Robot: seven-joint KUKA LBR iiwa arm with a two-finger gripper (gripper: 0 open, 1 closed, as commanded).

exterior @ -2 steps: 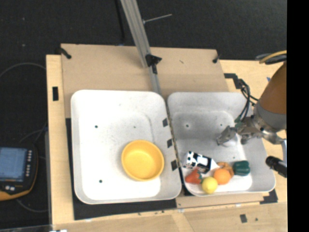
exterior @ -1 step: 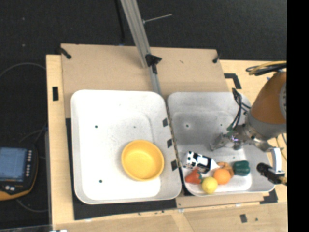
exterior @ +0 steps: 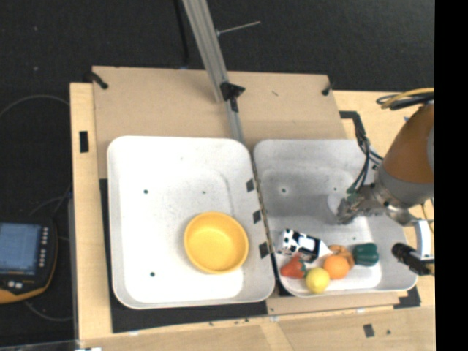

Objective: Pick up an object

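In the right bin (exterior: 307, 167), several small objects lie along the near edge: a black-and-white toy (exterior: 300, 243), a red piece (exterior: 292, 268), a yellow ball (exterior: 317, 280), an orange ball (exterior: 337, 265) and a dark green piece (exterior: 365, 254). My gripper (exterior: 346, 210) hangs over the right part of this bin, a little behind the objects, at the end of the orange-banded arm (exterior: 409, 159). Nothing shows between its tips.
A yellow bowl (exterior: 215, 242) sits in the left bin (exterior: 168, 174) toward its near right side. A metal pole (exterior: 212, 50) rises behind the bins. A handheld pendant (exterior: 25, 258) lies off the bench at the left.
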